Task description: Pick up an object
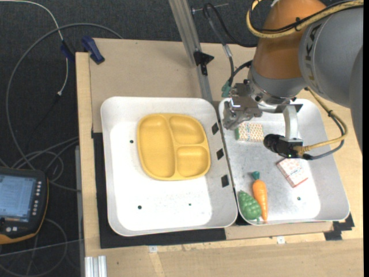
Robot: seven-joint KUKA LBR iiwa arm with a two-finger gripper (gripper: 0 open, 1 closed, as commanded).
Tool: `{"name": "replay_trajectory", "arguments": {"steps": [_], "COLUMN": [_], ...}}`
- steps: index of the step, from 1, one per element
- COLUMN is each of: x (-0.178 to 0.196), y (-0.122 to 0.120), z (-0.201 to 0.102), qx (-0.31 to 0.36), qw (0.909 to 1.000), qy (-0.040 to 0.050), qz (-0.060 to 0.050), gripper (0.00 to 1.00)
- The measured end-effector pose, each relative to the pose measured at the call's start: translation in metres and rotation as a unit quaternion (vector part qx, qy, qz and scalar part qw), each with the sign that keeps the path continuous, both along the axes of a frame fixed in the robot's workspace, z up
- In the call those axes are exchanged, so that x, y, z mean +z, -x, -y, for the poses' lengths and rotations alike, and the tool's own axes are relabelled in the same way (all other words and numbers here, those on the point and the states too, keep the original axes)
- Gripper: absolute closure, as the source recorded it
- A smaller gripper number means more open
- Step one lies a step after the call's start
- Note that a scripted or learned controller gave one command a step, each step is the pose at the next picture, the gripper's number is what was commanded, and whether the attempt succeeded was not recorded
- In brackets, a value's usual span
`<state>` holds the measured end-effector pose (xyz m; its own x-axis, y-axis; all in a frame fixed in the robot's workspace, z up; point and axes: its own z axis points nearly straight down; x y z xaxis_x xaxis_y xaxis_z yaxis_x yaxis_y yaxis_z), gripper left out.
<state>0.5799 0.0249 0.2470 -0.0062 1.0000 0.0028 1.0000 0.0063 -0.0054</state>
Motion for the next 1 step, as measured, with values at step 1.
{"name": "replay_trajectory", "arguments": {"steps": [1], "x": [-0.0129], "y": [-0.0135], "z": [-0.0453], "qx": [0.0], "qw": [1.0], "qy": [0.0006], "qz": [0.003], "gripper": [1.0]}}
